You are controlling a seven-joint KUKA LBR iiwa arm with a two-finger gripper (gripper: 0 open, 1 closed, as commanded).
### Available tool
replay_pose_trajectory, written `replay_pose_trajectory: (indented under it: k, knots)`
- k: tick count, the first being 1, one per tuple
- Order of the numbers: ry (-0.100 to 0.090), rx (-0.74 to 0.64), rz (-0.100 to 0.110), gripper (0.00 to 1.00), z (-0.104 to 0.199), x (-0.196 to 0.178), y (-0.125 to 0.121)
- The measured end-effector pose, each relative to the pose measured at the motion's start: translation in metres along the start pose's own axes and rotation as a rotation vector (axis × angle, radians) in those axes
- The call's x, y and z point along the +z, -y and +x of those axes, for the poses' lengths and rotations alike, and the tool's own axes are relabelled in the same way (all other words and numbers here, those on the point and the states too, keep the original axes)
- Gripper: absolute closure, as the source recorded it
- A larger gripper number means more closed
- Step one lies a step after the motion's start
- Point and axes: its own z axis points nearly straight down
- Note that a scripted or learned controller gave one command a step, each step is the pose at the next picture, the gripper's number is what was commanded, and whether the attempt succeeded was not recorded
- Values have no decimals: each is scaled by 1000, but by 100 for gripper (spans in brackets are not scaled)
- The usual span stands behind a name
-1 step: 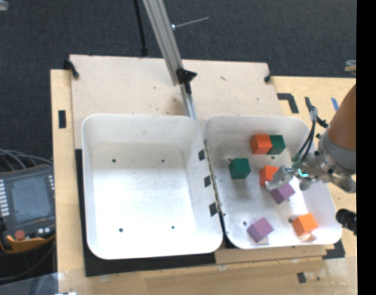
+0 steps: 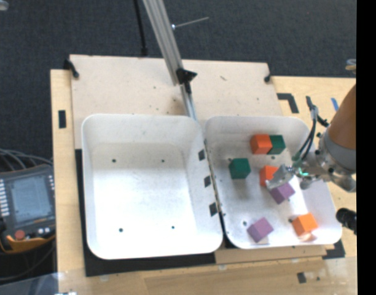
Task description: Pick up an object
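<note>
Blocks: we count seven cubes, all in the right bin [image 2: 237, 235].
Purple cube [image 2: 282, 192]: we see it mid-bin, just under the gripper [image 2: 285, 177], touching or nearly touching the orange cube [image 2: 268, 175] to its upper left.
Gripper: it sits low over those two cubes; we cannot tell whether it is apart or together, nor whether anything is between its tips.
Orange-green pair: an orange block [image 2: 260, 144] and a green block [image 2: 276, 144] sit side by side, touching, near the bin's far wall.
Green cube [image 2: 239, 168]: we see it alone, left of the gripper, near the bin's middle.
Front cubes: a second purple one [image 2: 260, 230] lies near the front wall; another orange one [image 2: 305, 224] lies at the front right corner.
Arm [image 2: 338, 146]: we see it reaching in from the right, orange band above grey wrist.
Left bin [image 2: 93, 165]: it stands just beside the right bin, walls touching.
Bench [image 2: 133, 85]: pale board under both bins.
Pendant [image 2: 25, 204]: it lies off the bench, at the far left.
</note>
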Motion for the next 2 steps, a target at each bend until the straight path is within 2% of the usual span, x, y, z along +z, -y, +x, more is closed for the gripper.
replay_pose_trajectory:
  k: [1, 2]
  knots:
    - [0, 2, 6, 0, 1, 46, -7]
    - [0, 1, 7, 0, -2, 99, 4]
